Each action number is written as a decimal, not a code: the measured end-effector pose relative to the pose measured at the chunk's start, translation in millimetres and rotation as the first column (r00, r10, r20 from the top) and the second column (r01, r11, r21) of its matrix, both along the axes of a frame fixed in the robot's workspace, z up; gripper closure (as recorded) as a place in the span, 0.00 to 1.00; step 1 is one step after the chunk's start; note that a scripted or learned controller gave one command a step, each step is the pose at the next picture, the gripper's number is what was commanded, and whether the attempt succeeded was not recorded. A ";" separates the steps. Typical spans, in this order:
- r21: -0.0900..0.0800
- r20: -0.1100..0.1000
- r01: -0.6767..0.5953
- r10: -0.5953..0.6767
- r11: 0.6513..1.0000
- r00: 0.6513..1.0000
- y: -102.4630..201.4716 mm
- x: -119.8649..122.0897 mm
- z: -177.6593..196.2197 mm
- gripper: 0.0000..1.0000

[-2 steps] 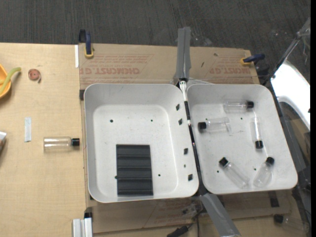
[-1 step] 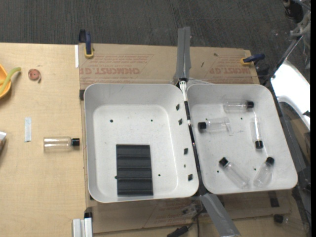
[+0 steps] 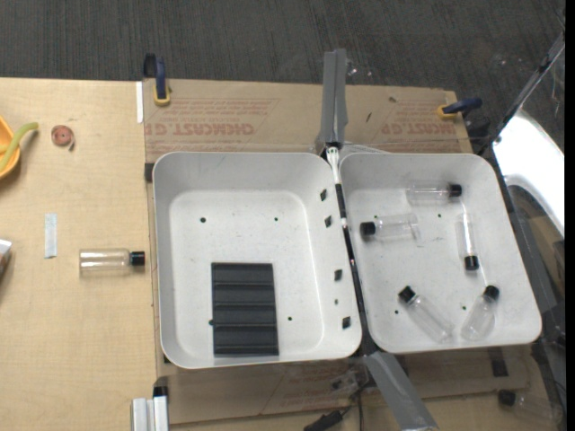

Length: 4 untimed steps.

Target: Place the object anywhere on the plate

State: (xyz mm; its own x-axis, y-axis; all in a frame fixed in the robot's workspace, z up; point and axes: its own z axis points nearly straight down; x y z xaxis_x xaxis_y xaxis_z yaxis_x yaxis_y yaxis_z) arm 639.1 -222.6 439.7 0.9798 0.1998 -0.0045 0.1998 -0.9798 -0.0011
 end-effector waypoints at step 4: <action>0.001 0.000 0.002 -0.002 1.000 1.000 -0.2 -57.1 0.7 0.00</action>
